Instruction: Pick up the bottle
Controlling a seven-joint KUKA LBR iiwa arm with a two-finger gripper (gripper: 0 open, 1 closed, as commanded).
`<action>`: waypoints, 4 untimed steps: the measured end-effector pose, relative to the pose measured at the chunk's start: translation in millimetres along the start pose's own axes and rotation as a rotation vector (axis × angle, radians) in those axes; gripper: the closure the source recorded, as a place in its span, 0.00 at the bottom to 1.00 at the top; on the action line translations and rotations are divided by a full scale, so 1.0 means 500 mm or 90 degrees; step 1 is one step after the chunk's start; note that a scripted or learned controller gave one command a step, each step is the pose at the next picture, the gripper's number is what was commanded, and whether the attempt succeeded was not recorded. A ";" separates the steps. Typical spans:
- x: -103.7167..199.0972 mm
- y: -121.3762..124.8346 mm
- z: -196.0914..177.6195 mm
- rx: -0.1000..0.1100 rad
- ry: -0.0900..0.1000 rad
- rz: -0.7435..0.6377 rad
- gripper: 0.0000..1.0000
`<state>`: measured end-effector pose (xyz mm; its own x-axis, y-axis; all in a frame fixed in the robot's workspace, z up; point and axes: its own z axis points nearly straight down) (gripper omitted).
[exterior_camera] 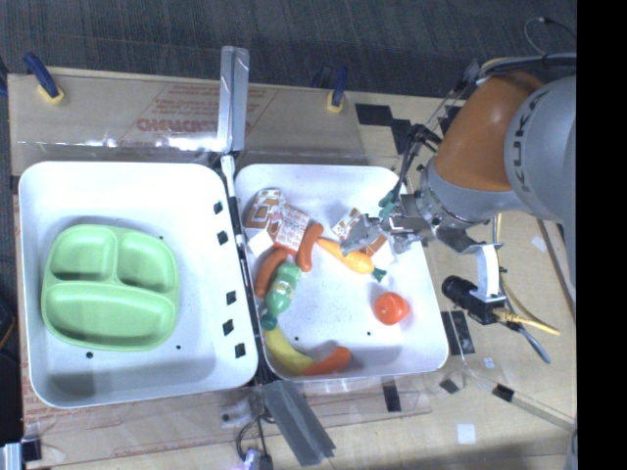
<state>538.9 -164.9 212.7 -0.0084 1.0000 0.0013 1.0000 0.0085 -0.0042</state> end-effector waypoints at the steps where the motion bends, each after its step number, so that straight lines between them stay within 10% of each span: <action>1: 0.126 -0.011 0.180 -0.001 0.000 -0.068 0.00; 2: 0.125 -0.057 0.211 -0.012 0.003 0.253 0.00; 3: 0.124 -0.058 0.193 -0.011 0.002 0.251 1.00; 4: 0.204 0.017 -0.050 0.000 0.000 0.421 1.00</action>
<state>546.5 -62.6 237.6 0.6076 0.7943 -0.0009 0.7943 -0.6076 -0.0040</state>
